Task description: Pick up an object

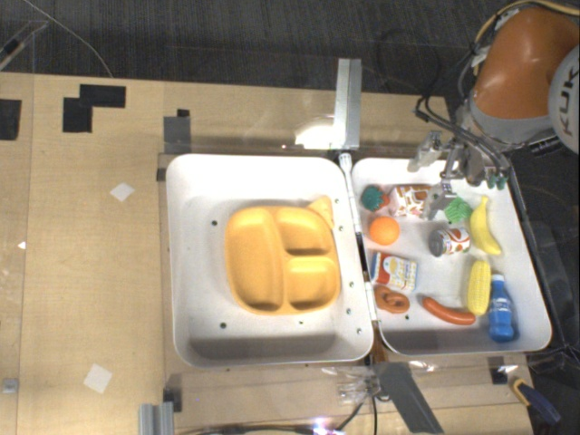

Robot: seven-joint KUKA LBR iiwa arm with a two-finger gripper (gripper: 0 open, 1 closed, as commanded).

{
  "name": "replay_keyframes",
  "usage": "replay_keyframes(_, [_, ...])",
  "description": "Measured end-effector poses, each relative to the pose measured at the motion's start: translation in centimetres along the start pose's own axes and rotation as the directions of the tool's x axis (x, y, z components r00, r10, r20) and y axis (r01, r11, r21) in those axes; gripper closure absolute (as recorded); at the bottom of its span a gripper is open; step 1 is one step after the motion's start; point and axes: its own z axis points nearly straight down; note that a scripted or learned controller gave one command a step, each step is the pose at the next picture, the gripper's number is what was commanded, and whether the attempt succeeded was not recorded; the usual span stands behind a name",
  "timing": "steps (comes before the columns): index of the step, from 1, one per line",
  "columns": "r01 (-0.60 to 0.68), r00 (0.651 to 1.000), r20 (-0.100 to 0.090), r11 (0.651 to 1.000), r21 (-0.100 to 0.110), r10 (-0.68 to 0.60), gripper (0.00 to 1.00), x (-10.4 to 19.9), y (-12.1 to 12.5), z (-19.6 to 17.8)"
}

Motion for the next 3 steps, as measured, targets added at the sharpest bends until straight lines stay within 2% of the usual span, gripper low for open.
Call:
replay_keyframes(1, [-0.273,0.962,0.002,0.962,-0.001,0.273,0.0,1.3,0.8,10.0])
replay_keyframes(2, [-0.159,0.987,-0.004,0.987,0.001,0.159,0.0,-0.5,-2.4,10.1])
replay_keyframes(3, [0.172,0.985,0.0,0.985,0.001,-0.172,0.0,2.9,-6.3,10.1])
